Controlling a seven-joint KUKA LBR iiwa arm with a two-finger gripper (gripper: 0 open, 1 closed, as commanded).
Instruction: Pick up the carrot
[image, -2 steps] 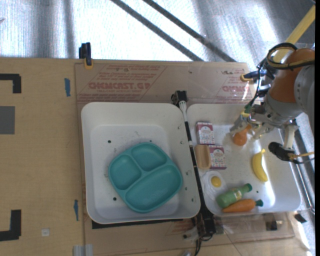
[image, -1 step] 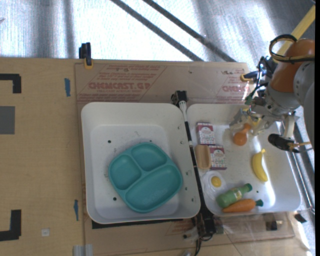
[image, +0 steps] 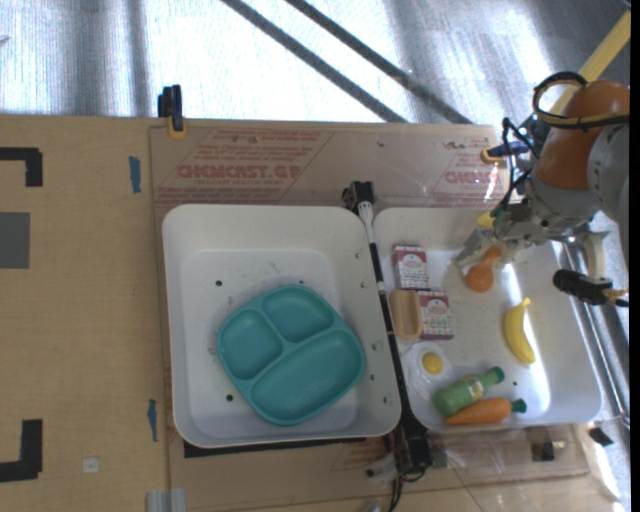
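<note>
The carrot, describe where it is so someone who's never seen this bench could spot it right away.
Look in the right bin, along its near edge. The carrot lies flat there, orange with a green tip pointing right. It lies right beside a green bottle; unlike the rounder orange piece near the hand at the bin's far side, it is long and tapered.

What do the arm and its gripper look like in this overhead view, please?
The arm is grey, with a rounded orange band above the wrist. Black cables loop around the wrist, one of them yellow-edged near the top. The gripper is a pale grey metal assembly with small yellow fittings.
</note>
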